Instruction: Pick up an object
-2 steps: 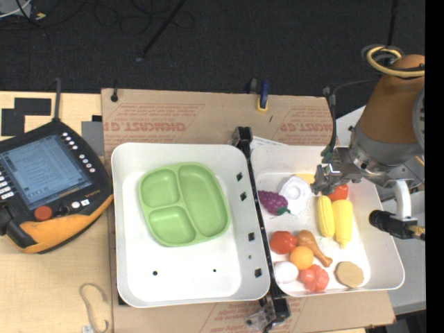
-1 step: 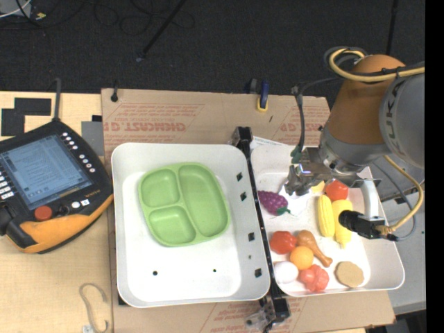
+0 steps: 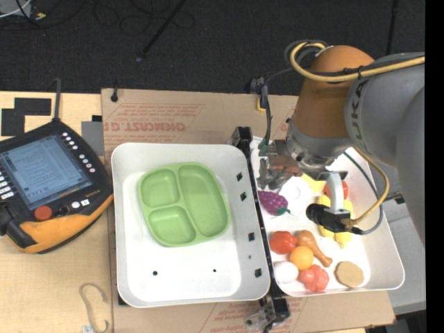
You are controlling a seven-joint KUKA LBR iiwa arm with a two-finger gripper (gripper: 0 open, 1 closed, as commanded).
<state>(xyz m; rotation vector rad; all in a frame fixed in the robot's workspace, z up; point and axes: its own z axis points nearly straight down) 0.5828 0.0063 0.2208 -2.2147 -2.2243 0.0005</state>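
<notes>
- toys lie in the right bin: grapes, tomato, orange, drumstick, cookie
- gripper sits low just above the grapes; can't tell how its jaws stand
- green tray lies in the left bin
- pendant sits well left

The arm covers the upper part of the right bin, and its bulk runs off the frame's right side. The gripper sits in shadow under the wrist, its state impossible to read. A yellow object lies partly hidden behind a black cable fitting. The teach pendant is cropped by the left edge.
</notes>
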